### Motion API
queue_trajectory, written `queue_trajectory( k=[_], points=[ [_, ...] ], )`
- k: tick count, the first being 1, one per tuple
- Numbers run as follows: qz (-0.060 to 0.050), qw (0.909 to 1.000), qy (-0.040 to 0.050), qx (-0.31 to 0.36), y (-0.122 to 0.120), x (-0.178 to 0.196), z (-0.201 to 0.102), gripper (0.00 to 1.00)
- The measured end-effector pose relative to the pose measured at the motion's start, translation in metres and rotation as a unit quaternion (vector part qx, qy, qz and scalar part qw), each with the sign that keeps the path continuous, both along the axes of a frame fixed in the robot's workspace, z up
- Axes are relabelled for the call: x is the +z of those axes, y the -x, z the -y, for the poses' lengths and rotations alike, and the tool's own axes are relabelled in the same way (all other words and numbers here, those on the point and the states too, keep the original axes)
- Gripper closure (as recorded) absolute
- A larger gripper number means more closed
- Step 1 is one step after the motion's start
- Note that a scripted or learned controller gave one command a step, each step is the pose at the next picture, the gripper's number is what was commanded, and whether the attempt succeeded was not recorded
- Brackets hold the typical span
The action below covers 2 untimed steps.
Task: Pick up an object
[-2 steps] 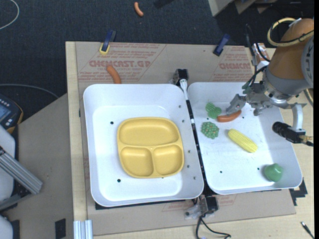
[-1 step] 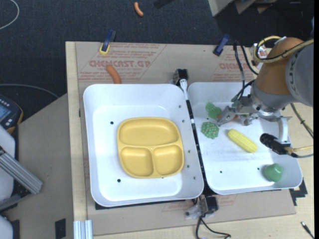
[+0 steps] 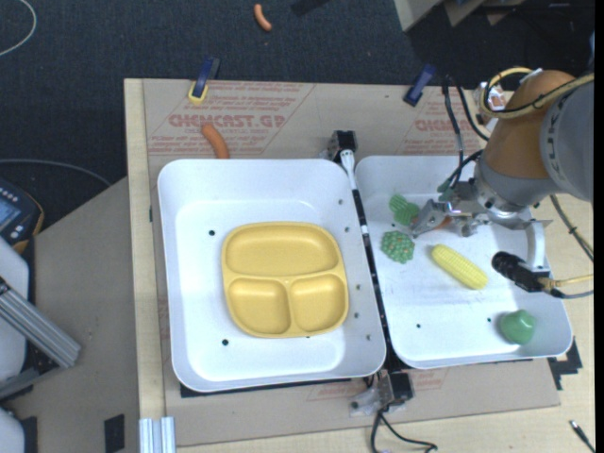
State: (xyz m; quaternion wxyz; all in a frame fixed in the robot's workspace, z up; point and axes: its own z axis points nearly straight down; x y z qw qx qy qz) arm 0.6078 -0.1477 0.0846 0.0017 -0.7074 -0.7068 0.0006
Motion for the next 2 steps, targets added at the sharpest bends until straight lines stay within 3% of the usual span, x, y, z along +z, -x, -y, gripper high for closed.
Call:
queue_trajectory(
  k=[1,2],
  points=[
    [0.001,1.0000,0.0004,0.000,-0.001,0.011,0.000,1.00],
    [0.004,1.0000,0.0016,0.000,0.004,0.073,0.000,1.00]
  ],
)
